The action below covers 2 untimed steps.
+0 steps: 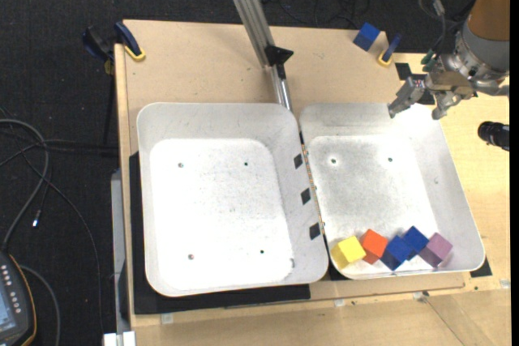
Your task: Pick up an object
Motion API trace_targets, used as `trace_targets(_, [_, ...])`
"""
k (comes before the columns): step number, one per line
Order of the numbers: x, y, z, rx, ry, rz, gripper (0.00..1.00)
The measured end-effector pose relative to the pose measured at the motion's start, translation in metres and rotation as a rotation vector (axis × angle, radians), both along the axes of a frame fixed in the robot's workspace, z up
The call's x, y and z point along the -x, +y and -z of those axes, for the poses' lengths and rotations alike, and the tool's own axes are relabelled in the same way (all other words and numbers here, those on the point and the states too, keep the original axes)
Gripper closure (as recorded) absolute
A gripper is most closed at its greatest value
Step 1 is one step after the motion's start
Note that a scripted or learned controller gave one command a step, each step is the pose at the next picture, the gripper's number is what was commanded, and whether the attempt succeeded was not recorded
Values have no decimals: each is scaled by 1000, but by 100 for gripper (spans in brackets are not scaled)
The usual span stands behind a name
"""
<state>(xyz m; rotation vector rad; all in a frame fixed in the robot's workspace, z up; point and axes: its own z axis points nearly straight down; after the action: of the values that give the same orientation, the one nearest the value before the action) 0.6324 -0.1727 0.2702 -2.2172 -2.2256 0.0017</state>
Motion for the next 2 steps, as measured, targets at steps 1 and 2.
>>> trace_targets(1, [4,37,101,-3,7,-1,0])
trace_targets(2, [-21,67,174,-3,5,-2,0])
